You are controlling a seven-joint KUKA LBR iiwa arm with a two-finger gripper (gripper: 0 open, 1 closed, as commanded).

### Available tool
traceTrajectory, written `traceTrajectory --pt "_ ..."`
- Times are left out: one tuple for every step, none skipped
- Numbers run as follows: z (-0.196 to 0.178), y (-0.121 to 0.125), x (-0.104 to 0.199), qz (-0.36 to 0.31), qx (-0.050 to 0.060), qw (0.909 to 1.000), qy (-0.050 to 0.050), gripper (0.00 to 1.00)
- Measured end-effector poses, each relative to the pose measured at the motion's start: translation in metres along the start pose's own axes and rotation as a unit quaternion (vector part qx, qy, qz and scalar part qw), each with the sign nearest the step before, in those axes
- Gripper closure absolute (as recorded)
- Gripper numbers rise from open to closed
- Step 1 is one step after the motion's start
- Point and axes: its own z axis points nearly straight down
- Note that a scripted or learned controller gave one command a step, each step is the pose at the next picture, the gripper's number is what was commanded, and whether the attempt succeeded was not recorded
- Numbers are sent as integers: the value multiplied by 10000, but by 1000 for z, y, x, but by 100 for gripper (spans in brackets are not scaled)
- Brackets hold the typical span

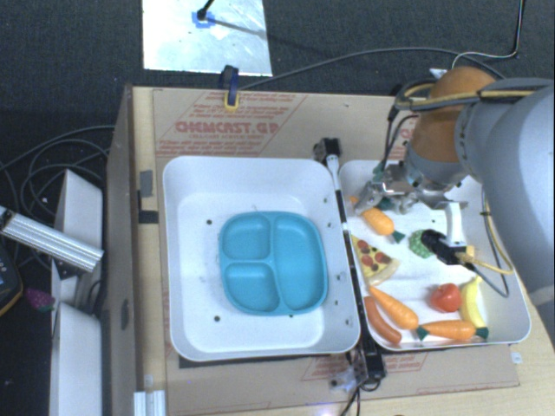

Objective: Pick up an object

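The hand [388, 196] is lowered over the right bin [520, 319], just above a carrot [378, 222]; its grasp cannot be told.

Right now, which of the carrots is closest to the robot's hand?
The small carrot at the far end of the right bin, just below the hand. The other two carrots lie together at the bin's near edge.

Single fixed camera above bench, looking down at slant on both bins [182, 232]; arm [512, 137] enters from right.
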Motion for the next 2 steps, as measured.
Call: traceTrajectory --pt "0 3 -8 14 0 10000 1 0" --pt "0 -10 -5 17 9 10000 -2 0"
